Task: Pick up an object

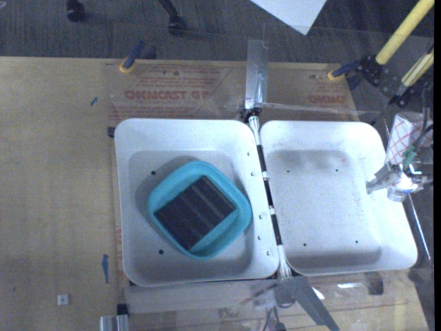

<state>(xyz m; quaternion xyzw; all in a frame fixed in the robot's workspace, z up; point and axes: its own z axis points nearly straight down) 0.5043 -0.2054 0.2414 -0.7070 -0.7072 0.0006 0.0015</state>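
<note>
A teal square dish (200, 209) lies turned at an angle in the left white bin (131, 143), and a dark ribbed block (193, 211) rests inside it. My gripper (390, 182) hangs over the right rim of the right white bin (324, 133), far from the dish. It is small and partly blurred against the clutter there, and nothing shows in it.
A metal post (255, 78) stands at the back where the two bins meet. Yellow-handled clamps (406, 26) and cables crowd the right rear corner. A bracket (296, 298) sits at the front between the bins. Bare wooden bench (55, 185) stretches to the left.
</note>
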